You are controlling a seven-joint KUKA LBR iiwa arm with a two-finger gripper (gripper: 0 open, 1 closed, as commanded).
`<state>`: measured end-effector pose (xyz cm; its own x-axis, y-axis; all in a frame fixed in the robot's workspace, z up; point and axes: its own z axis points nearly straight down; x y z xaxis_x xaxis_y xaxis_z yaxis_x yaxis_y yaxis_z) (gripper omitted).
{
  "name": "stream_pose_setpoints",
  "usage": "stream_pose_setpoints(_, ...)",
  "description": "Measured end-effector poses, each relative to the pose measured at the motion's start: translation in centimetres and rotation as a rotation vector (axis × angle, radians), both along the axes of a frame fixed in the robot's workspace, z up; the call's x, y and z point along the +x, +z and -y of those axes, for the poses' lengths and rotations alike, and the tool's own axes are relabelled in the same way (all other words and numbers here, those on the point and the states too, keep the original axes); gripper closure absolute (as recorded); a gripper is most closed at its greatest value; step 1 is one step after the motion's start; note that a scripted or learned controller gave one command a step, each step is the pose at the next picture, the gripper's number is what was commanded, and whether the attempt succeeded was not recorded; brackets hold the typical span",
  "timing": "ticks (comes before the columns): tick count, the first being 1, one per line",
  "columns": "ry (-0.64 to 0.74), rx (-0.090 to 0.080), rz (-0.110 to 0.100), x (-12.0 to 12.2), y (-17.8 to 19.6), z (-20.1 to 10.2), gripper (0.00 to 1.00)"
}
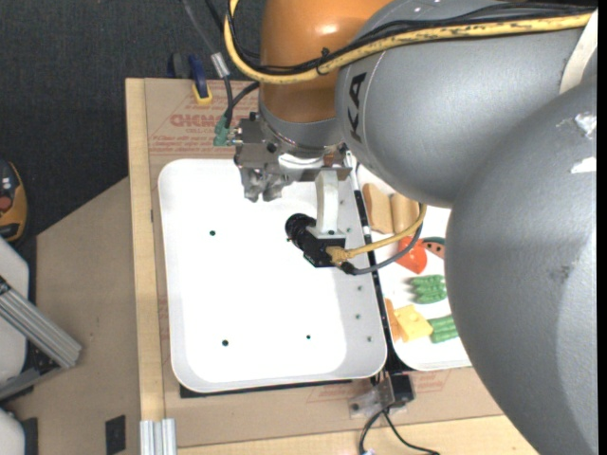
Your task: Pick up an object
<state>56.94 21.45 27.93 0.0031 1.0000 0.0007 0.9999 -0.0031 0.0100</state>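
end effector (258, 186) over left bin (237, 301), far end. apart or together: cannot tell. nothing visibly held. candidates green pieces (429, 288), yellow block (410, 322) sit in right bin (422, 354). pick not done; likely early stage.

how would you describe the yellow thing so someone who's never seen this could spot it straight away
Find the right bin, the white one mostly covered by the grey arm. Close to its left wall, towards the bottom of the view, lies the yellow block. It is the only yellow piece there: the green pieces sit beside it, and an orange-red piece lies further back.
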Motion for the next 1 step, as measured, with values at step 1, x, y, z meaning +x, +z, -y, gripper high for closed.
stream_pose_setpoints(1, 0.003, -0.005, -0.025, -3.45, -13.14, -1.0, 1.0)
